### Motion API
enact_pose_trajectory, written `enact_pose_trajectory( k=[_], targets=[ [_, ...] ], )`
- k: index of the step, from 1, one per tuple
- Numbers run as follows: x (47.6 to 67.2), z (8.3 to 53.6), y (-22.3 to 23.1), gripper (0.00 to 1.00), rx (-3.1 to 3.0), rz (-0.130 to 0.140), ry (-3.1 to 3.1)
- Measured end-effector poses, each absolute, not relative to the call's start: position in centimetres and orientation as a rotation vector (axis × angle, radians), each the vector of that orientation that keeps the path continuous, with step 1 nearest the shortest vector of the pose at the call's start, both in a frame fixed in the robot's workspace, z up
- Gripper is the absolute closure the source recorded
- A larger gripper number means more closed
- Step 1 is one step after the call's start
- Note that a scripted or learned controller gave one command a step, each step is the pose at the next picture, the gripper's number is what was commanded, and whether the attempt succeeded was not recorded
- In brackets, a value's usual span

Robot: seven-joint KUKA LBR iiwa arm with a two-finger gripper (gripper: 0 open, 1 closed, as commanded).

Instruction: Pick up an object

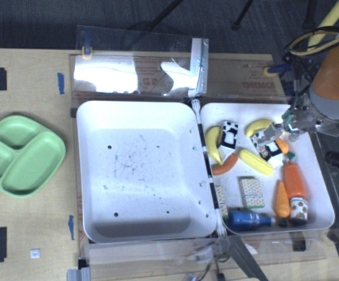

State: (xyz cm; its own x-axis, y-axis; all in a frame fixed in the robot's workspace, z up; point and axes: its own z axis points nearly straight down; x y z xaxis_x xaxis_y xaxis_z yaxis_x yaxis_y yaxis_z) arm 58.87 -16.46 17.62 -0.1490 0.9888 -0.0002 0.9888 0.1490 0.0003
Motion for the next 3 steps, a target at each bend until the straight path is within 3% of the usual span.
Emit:
enact_pose_trajectory(
  k=[1, 2, 3],
  targets=[
    [57.2, 12.8, -11.9, 0.00, 1.763, 0.001, 2.602],
    [60.6, 16.8, -10.4, 0.00, 2.030, 0.002, 2.392],
    [59.6, 12.5, -12.9, 0.00, 1.905, 0.007, 2.491]
  ],
)
